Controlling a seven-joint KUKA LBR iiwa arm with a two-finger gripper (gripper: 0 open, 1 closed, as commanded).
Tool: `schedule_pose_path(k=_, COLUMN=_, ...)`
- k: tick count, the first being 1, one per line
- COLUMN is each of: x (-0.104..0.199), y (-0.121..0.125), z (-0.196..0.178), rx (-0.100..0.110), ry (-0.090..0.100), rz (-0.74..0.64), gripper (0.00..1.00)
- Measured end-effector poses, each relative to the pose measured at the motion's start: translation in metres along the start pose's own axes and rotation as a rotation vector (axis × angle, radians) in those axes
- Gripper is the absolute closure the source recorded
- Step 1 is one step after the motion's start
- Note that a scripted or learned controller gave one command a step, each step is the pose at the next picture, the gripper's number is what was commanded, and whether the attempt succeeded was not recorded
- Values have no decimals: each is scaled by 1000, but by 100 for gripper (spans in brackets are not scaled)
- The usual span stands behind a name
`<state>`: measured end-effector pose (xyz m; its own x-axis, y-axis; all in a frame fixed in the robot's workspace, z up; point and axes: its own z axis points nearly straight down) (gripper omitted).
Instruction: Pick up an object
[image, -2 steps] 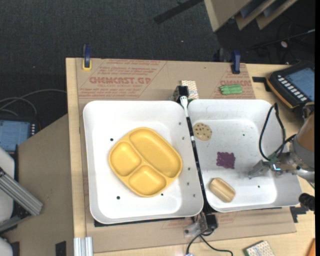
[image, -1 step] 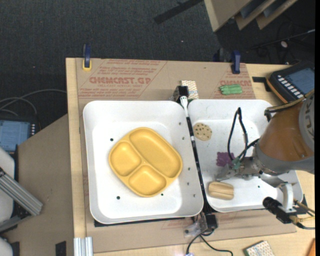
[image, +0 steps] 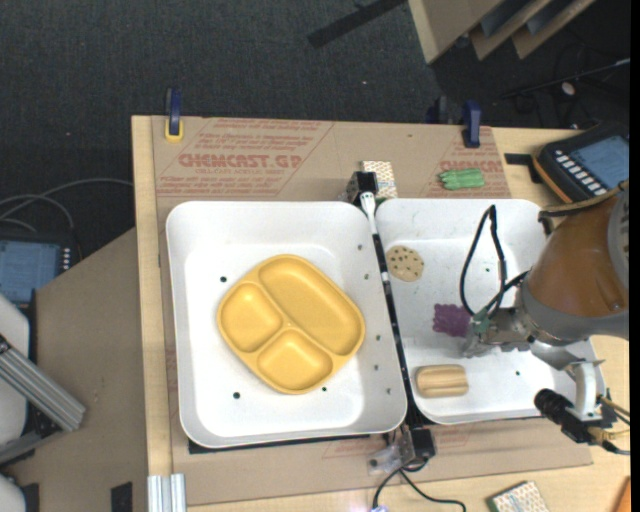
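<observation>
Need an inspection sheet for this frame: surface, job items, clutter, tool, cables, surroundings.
Surface: bench bears two shallow white bins, left bin and right bin, side by side.
Job's things: yellow divided tray in left bin; cookie, purple piece and tan bread roll in right bin.
Clutter: green item on the board behind the right bin.
Tool: tool low in right bin, just right of the purple piece; finger state hidden.
Cables: black cable loops over right bin down to the wrist.
Surroundings: dark floor; handheld pendant at the right edge.
</observation>
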<state>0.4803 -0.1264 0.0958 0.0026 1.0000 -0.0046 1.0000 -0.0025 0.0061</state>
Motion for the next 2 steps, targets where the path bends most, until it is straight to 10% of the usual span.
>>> schedule_pose_path(k=1, x=2, y=93, z=10, rx=-5, ry=1, rz=-7, gripper=100)
schedule_pose_path(k=2, x=1, y=89, z=10, rx=0, ry=2, rz=-2, gripper=0)
